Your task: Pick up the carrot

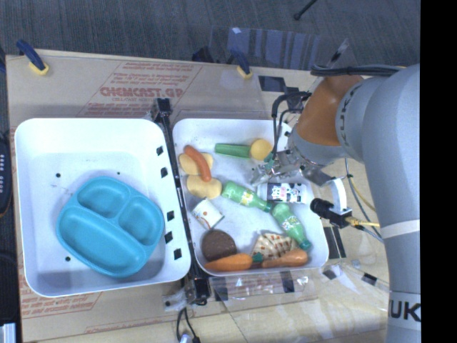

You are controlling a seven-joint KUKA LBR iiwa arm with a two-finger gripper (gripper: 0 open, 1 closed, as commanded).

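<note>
Camera view, overall: a bench seen from above at a slant, bearing two shallow white bins side by side on brown cardboard printed with red lettering.
Left bin: holds a blue divided plate with three compartments, lying toward the near left part of the bin.
Right bin: holds a scatter of toy foods.
Carrot: orange, lying on its side along the near wall of the right bin, just beside a brown round item and end to end with a second orange piece.
Other items in the right bin: a hot dog in a bun by the left wall, a pale yellow piece below it, a small white box, a green bottle near the middle, another green bottle to its right, a green stalk with a yellow end near the far wall, and a tan striped piece.
Arm: grey with an orange band, reaching in from the right over the right bin's far right corner.
Gripper: low over the right side of the right bin, well apart from the carrot, near a black-and-white patterned item. Whether it is open or closed, or has hold of anything, cannot be told.
</note>
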